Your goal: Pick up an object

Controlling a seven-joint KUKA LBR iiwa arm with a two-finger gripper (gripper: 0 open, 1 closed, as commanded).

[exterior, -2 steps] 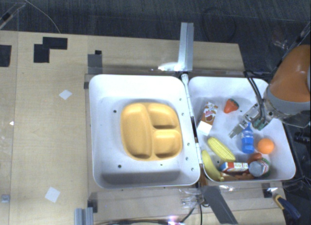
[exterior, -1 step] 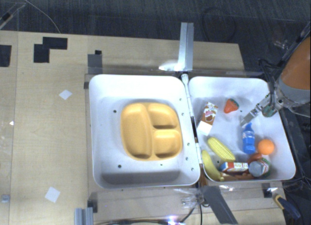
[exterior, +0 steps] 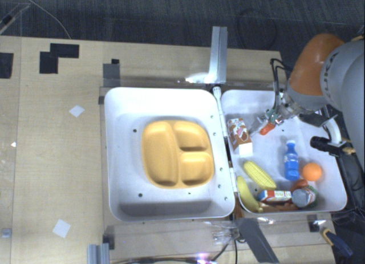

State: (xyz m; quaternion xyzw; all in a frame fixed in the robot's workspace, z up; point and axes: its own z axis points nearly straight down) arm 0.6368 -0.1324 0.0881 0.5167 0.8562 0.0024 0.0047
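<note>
Low in the frame's lower right, the right bin (exterior: 340,200) holds a banana (exterior: 245,194), a corn cob (exterior: 259,174), a small carton (exterior: 276,196) and a jar (exterior: 304,197) along its near edge. Above them sit an orange (exterior: 312,172) and a blue bottle (exterior: 291,159). Mid-frame, the left bin (exterior: 122,160) carries a yellow divided tray (exterior: 177,153). Farther up, a brown snack box (exterior: 239,130) lies beside the divider. At upper right the hand (exterior: 272,121) hangs over the right bin's far part; whether it grips anything I cannot tell.
</note>
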